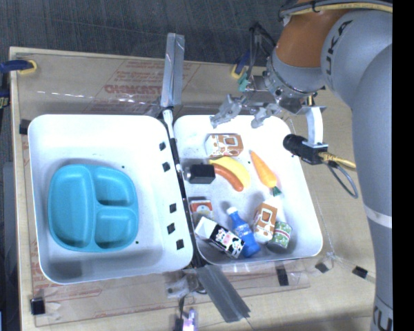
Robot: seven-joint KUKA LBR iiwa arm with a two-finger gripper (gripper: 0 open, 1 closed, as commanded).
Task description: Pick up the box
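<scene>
Silver fingers (243, 114) spread apart, holding nothing, hover above the right bin's (305, 185) far rim, near the box (224, 144).

On the arm (352, 54), at the upper right of the frame, there are dark letters that read "UKA", a part of the brand name. On the bench (134, 81), above the bins, there is faint red print, upside down; it cannot be read. The small package labels are too blurred.
</scene>
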